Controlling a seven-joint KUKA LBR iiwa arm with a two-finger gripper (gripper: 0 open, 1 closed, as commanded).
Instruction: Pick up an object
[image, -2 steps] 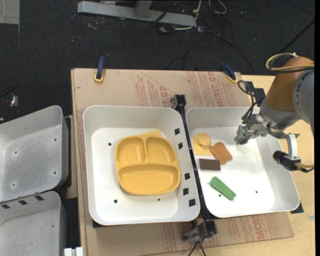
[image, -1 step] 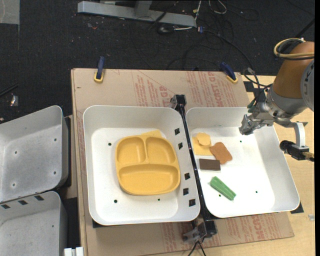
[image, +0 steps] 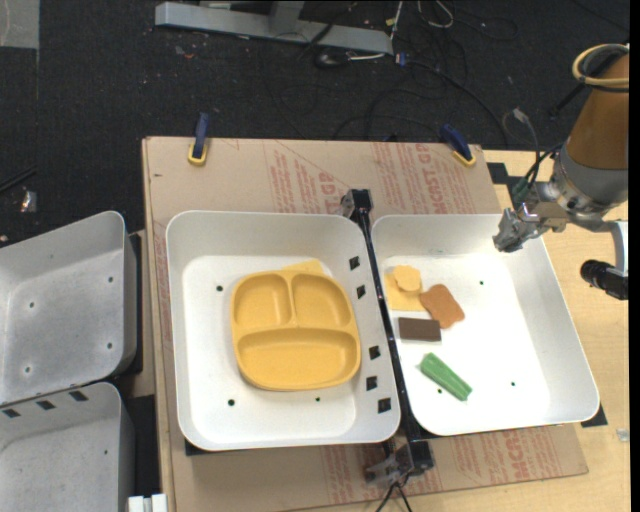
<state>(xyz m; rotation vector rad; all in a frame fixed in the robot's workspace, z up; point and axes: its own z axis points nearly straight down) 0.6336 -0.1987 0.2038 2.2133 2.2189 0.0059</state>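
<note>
You're looking at the gripper (image: 508, 236) hanging over the right bin (image: 560, 330) at its 1 o'clock corner, near the rim. You can't be telling from here what it's doing at its tip (too small, too blurred), and nothing is showing in its grasp.

The pieces are sitting well apart from it, bunched at the bin's 9 o'clock side: a yellow round piece (image: 404, 278), an orange piece (image: 443, 304) touching it at 4 o'clock, a brown block (image: 419, 329) just below, and a green stick (image: 444, 377) lying free at 6 o'clock.

The green stick is looking like your easiest take: probably light, stiff plastic, maybe slick. Try pinching across its narrow width at mid-length.

The yellow tray (image: 296, 331) is resting in the left bin (image: 200, 300).
</note>
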